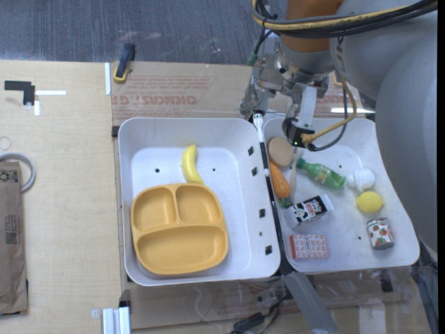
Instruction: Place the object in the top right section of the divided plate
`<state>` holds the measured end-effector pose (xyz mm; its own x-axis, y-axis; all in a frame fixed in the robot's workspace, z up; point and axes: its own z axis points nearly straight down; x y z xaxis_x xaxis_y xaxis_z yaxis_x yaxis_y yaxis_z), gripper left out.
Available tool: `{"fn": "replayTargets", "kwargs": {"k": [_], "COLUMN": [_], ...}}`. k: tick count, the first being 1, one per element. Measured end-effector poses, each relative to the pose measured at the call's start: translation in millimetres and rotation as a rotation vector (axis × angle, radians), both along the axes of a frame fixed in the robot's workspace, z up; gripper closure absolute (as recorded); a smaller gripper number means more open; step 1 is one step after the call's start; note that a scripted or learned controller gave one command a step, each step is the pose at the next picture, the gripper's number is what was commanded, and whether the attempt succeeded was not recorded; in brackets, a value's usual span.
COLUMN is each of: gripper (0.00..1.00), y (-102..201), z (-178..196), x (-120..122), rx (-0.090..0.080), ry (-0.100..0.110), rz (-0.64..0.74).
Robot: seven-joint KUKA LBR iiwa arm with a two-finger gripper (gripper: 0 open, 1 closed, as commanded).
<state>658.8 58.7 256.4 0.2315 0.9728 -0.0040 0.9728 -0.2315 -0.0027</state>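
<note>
Mirrored red print, partly legible as "CHEMCAST", seen on cardboard [174, 89] behind left bin [125, 186]. Gripper [295, 127] hung over right bin's [407, 249] near-left corner; grip state cannot be told, tips blurred against clutter. Yellow divided plate [179, 229], smooth plastic, three sections, laid in left bin. Curved banana [190, 163] laid just beyond plate's top right section, touching rim. Carrot [279, 179], green bottle [321, 173], lemon [370, 201] lying right of plate.

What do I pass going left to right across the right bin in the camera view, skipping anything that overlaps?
Carrot → milk carton → green bottle → lemon → small can.
</note>
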Motion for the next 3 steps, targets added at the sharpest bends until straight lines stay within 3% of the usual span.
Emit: {"fn": "replayTargets", "kwargs": {"k": [1,2,3], "gripper": [0.0,0.0,0.0], "y": [-61.4,-121.6,-196.4], "z": [8.1,-9.5,52.7], "x": [-1.3,-0.3,0.2], "rx": [0.001,0.001,0.001], "ry": [-0.001,0.001,-0.003], "rz": [0.075,0.082,0.146]}}
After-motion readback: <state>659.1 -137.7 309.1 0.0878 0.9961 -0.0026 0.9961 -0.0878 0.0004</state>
